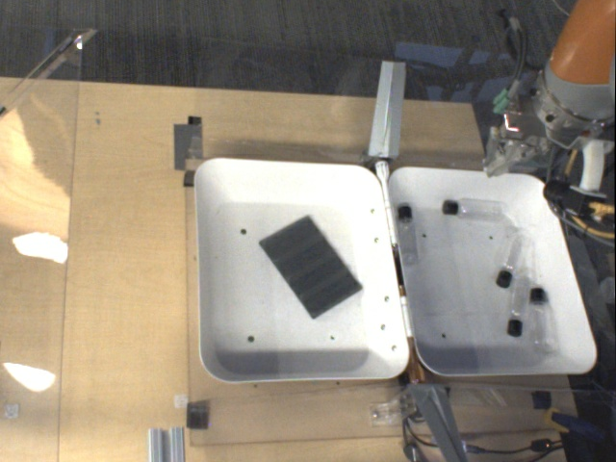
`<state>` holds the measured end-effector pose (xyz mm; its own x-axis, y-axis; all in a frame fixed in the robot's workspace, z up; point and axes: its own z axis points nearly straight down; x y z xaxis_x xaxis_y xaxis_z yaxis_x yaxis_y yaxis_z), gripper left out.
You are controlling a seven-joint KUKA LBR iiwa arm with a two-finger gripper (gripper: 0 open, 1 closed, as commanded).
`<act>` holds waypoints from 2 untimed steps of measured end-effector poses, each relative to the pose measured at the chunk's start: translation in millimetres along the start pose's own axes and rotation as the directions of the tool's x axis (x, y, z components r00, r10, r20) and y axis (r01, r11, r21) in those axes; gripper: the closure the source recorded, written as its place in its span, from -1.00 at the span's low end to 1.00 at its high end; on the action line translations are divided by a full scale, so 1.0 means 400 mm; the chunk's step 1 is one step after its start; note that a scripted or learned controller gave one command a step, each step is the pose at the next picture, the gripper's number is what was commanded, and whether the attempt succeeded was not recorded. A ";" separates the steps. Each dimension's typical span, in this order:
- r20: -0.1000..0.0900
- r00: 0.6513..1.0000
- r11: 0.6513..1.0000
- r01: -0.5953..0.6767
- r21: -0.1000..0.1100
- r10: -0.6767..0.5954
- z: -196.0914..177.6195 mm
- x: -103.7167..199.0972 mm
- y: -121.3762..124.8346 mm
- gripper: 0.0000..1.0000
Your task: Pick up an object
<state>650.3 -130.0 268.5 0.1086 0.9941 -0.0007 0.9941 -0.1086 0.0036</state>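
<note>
On the pale wooden bench two shallow white plastic bins sit side by side, their inner edges almost touching, with a grey metal bar running away from the gap between them toward the far side. Beyond the bench's far edge lies dark grey ribbed carpet, and bright patches of reflected light fall on the wood at the left. Small dark brackets stand at the left bin's far-left corner and below its near-left corner. The left bin holds a flat dark grey rectangular pad, lying turned at an angle near the bin's middle, clear of every wall. The right bin holds several clear plastic tubes with small black caps, scattered toward its far and right parts, their bodies hard to make out against the white floor. At the far right, the grey arm with its orange band reaches in above the right bin's far-right corner, wrist angled down and leftward, cables trailing beside it. Its two-finger gripper hangs just over the bin's far rim, well apart from the dark pad and not touching any tube; whether it is spread or closed cannot be told from this view.
</note>
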 end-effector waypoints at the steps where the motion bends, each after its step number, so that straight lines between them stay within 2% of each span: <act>1: -0.001 1.000 1.000 -0.008 0.001 0.008 0.417 -0.046 0.003 1.00; 2: -0.002 0.995 0.995 -0.100 0.001 0.100 0.429 0.107 0.002 1.00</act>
<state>656.4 -87.6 96.7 0.2070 0.9783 0.0020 0.9783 -0.2070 0.0030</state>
